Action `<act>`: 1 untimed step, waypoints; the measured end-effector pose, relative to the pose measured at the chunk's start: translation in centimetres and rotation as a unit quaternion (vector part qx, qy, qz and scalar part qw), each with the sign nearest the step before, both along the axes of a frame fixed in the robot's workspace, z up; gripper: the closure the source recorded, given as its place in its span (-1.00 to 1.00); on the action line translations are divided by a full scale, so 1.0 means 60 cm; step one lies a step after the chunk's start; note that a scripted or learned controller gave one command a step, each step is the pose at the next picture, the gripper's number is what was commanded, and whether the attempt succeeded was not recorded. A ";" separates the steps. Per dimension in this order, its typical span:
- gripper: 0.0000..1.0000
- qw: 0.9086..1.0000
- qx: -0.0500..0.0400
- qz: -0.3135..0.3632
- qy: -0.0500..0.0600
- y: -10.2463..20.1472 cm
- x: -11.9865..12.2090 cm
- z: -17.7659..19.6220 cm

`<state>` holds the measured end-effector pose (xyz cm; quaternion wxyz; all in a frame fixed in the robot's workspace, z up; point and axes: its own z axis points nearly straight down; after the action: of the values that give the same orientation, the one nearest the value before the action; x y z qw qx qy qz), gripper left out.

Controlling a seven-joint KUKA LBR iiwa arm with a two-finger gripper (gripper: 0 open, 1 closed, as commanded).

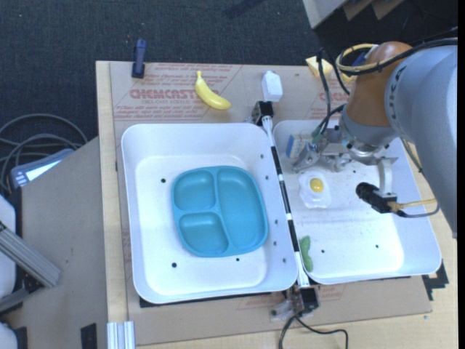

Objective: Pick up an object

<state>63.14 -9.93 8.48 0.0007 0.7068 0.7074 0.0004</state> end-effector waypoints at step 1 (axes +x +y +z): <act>-1.00 1.000 0.000 -0.001 0.002 0.006 -0.062 -0.001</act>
<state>59.42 -9.59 8.45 -0.0007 0.7072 0.7070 -0.0004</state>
